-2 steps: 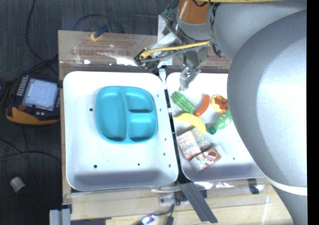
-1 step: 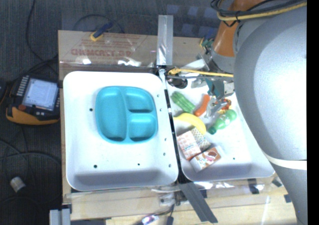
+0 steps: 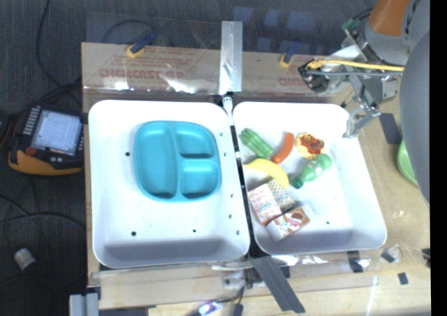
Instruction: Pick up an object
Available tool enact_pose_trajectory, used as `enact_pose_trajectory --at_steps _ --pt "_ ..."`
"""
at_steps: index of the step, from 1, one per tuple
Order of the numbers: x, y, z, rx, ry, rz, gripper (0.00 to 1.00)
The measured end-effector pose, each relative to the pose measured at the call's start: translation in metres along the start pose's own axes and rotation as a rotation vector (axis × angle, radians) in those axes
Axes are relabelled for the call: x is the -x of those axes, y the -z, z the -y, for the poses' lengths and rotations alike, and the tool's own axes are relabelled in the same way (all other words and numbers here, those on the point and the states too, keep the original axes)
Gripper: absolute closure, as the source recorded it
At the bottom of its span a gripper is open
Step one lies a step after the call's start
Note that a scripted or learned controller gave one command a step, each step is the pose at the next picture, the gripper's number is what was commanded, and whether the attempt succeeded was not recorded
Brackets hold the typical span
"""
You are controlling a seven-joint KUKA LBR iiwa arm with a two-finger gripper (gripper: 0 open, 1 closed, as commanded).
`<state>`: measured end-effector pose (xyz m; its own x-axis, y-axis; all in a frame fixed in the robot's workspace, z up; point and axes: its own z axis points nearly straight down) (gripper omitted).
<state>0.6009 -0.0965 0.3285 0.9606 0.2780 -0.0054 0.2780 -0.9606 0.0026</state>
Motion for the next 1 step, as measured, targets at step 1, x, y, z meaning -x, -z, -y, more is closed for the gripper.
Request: enact_pose_trajectory --at_steps 1 --pt "0.0154 -0.1055 -0.0144 -0.002 -0.014 0.002 0.00"
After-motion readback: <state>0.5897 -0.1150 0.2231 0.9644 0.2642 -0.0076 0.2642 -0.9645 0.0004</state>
